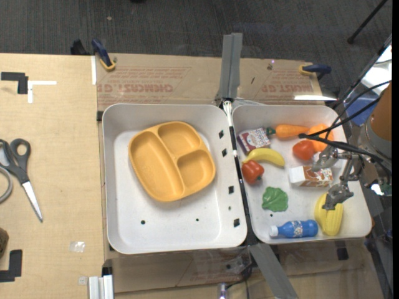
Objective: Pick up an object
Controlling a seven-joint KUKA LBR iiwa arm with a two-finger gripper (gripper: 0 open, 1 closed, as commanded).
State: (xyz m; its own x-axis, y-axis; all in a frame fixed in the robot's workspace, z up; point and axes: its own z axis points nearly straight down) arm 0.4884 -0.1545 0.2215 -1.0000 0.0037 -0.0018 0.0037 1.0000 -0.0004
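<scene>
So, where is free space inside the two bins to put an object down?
Left bin: bare floor in front of the yellow plate and along its left wall. Right bin: crowded; only a small patch between the green leaf and the blue bottle.

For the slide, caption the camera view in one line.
Gripper poised over the right bin of toy food, above the corn beside the small carton; orange divided plate in left bin.

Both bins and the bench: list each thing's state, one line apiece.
Divided plate: upright, nothing on it.
Blue bottle: lying on its side, cap on.
Small carton: lying flat.
Corn cob: lying under the gripper.
Banana: lying, unpeeled.
Scissors: slightly open, on the bench.
</scene>
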